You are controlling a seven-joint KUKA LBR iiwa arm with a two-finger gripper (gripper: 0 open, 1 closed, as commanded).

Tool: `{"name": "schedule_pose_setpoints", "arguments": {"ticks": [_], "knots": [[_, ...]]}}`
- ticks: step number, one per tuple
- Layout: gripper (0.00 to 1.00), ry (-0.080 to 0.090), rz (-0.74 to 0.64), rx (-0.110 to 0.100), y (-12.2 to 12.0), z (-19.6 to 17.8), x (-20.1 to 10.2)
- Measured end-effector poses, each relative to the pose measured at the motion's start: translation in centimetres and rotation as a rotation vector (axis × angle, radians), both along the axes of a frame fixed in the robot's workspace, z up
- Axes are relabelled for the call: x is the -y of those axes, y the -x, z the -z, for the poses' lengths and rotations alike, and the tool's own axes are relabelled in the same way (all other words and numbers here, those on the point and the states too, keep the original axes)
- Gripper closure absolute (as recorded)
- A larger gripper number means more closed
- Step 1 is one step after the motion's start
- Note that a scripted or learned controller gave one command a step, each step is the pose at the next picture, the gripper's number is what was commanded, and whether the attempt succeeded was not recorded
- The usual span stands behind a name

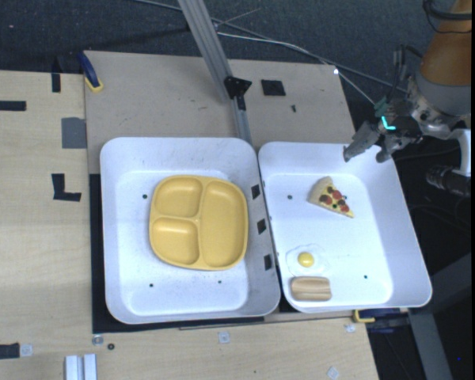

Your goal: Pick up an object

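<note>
Three toys wait in the right bin [396, 212]; pincer [369, 150] hovers released at its far rim, approach step, must descend onto the pizza slice [331, 197].

We see two white bins, the left bin [119, 212] and the right bin [396, 236], that look like smooth moulded plastic with a soft, faintly glossy sheen. The yellow divided plate [199, 222] looks like smooth plastic too (matt rather than shiny). The pizza slice [332, 197], the fried egg [305, 259] and the bread roll [309, 288] read to us as matt toy plastic. The desk [32, 212] looks like pale, unvarnished wood, flat and dull, with dark tape patches. A slanted post [210, 38] looks like brushed metal. The tool [370, 146] appears dark and matt; we cannot tell its material.
</note>
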State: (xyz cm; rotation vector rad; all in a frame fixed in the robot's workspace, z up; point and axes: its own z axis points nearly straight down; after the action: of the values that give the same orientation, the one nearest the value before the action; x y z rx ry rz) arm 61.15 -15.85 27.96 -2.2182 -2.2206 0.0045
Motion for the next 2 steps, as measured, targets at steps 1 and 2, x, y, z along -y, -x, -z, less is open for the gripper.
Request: {"name": "schedule_pose_setpoints", "arguments": {"ticks": [1, 2], "knots": [[0.00, 0.001, 0.000, 0.003, -0.1, -0.1, 0.0], [0.00, 0.000, -0.001, -0.002, -1.0, 5.4, -0.4]]}}
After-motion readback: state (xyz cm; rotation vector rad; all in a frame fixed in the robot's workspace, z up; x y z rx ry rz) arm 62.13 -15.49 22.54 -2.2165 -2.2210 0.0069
